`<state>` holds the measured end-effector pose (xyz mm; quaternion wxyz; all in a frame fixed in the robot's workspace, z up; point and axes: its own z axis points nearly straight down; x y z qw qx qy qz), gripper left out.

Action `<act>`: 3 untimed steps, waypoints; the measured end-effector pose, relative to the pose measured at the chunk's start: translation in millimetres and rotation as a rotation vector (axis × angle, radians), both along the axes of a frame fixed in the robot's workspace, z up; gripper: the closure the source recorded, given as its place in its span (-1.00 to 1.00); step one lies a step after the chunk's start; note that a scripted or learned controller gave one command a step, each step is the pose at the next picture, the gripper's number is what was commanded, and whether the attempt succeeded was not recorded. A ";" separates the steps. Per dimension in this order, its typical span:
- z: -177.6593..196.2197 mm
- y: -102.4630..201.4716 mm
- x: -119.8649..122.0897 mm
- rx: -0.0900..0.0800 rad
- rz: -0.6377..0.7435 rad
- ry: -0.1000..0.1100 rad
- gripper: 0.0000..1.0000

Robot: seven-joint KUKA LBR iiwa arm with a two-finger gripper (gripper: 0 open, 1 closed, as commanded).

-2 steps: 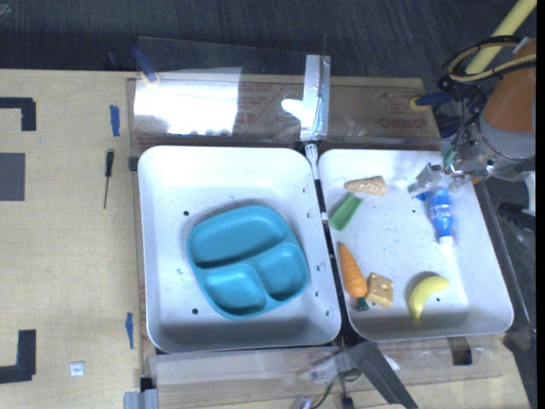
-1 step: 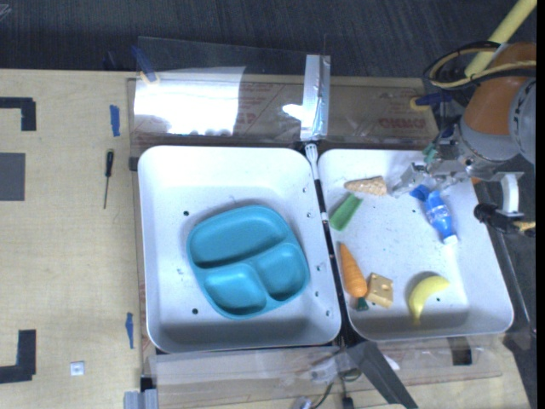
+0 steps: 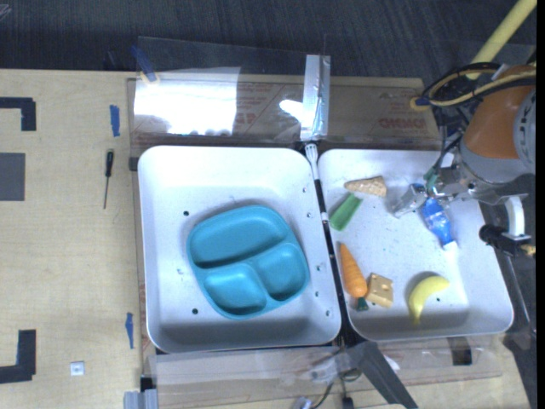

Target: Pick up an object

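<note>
Camera view, from above the bench:

- Left bin: white, shallow; holds a blue sectioned plate with three compartments, lying flat near the middle.
- Right bin: white, shallow; holds the loose items below.
- Green block: small, tilted, near the divider between the bins.
- Cone-shaped tan piece: lies just above the green block.
- Carrot: orange, green tip toward the front edge.
- Tan cracker-like square: touching or just beside the carrot.
- Banana: yellow, curved, front right of the bin.
- Blue packet: small, with pale markings, lying just below the fingertips.
- Gripper: low over the bin's rear; whether the jaws stand apart or closed cannot be told.
</note>
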<state>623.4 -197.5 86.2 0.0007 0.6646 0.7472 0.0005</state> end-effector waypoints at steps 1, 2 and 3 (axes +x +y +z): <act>1.1 -8.6 -25.0 0.006 0.106 -0.003 -1.00; 12.9 -11.3 -23.7 -0.002 0.104 -0.009 1.00; 146.8 41.6 -2.4 -0.002 0.003 -0.012 1.00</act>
